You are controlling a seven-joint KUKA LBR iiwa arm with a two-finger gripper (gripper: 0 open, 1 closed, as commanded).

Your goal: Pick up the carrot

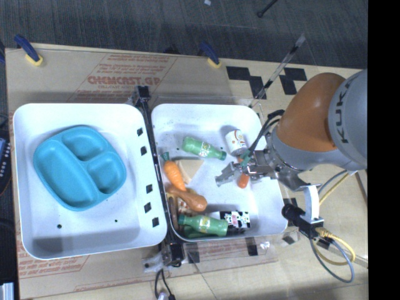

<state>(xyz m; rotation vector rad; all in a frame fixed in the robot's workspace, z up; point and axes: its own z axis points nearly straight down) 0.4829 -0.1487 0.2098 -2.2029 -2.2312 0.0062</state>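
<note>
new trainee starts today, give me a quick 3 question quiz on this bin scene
1. True or false: the blue divided plate lies in the left bin.
2. The carrot lies in the right bin near which wall? A) left B) right C) top
3. How many green bottles are in the right bin?

Key: 1 true. 2 A. 3 two: one above the carrot, one near the bottom wall.

The grey arm (pixel 350 117) reaches in from the right, its orange band (pixel 309 114) bulging above the wrist. The wrist bends down and leftward, ending in the hand (pixel 234 172), fingers pointing left, closed on something small and orange.
</note>
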